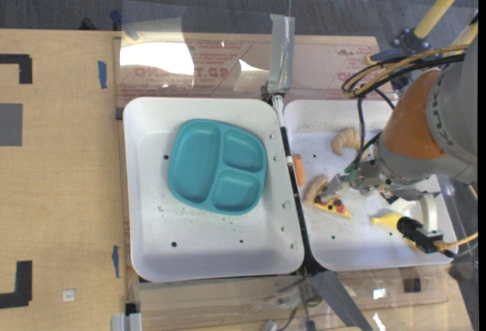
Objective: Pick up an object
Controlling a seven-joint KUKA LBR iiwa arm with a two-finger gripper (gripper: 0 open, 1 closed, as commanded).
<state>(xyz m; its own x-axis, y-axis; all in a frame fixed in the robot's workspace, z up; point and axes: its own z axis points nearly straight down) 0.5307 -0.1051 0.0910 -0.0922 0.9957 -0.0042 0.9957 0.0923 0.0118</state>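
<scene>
Claw [351,176]: one, low over the middle of the right bin [357,250], just beside the far-right end of the pizza slice. You cannot tell whether it is spread or pressed together.
Arm [448,117]: one, grey, with one orange band [406,132] above the wrist, reaching in over the right bin's right edge.
Bins: two, white and shallow. The left bin [144,193] and the right bin stand side by side, meeting at a dark seam.
Things you could pick: three, all lying loose in the right bin.
Pizza slice [328,199]: one, between the bin's middle and its left edge. It is the nearest of the three to the claw.
Croissant [346,140]: one, tan and curved, near the far edge, apart from the claw.
Orange stick [299,169]: one, small, close against the left edge. You cannot tell what it is.
Plate [216,166]: one, teal, with three compartments, lying in the middle of the left bin.
Clear panel [205,67]: one sheet along the far edges of both bins. Red print shows there, too faint for you to read.
Bench [61,193]: pale wood. Two black bracket marks [17,67] sit at its left edge, one toward the far corner and one toward the near corner.
Blue tape [102,73]: two strips on the bench just left of the left bin.
</scene>
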